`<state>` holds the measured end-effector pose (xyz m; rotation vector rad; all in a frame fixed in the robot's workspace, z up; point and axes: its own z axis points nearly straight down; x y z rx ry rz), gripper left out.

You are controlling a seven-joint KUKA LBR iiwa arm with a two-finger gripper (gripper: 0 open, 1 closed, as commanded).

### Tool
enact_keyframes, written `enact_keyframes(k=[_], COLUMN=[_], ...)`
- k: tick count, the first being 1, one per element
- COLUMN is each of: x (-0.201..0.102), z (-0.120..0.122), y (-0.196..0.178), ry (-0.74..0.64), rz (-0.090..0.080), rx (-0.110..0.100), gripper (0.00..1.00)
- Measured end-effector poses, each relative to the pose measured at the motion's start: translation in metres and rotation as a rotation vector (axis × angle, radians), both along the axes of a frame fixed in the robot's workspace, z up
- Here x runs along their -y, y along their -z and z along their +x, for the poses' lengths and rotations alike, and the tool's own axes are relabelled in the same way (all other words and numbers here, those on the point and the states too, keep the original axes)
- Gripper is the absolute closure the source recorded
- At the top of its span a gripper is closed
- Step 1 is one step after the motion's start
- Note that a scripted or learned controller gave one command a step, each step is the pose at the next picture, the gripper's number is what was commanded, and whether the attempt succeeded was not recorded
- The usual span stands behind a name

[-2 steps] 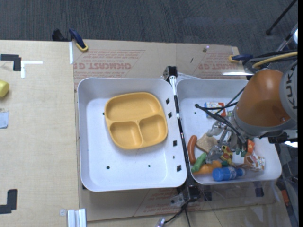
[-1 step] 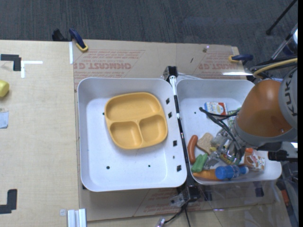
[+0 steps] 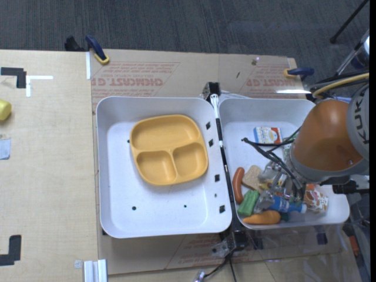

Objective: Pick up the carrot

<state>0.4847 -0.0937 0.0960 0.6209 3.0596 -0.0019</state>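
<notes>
The carrot (image 3: 262, 218) is a short orange piece lying flat against the front wall of the right bin (image 3: 235, 128). My gripper (image 3: 278, 184) hangs low over the pile of items in that bin, just above and behind the carrot, a little to its right. The arm's orange band and wrist hide much of the gripper, and nothing shows clearly held in it.
Around the carrot lie a green piece (image 3: 248, 202), a red sausage (image 3: 237, 183), a tan slice (image 3: 252, 177), a blue item (image 3: 289, 205) and a red-and-white pack (image 3: 317, 198). A small carton (image 3: 267, 135) sits at the back. The left bin (image 3: 111, 175) holds a yellow divided plate (image 3: 169, 148).
</notes>
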Motion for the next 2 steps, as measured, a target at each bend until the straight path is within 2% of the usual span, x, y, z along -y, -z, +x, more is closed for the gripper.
enact_keyframes(k=[1,2], x=[-0.002,-0.091], z=[0.004,0.085], y=[0.001,-0.096], ry=[0.176,0.209], rz=[0.008,0.007], rx=[-0.008,-0.015], gripper=[0.0,0.0])
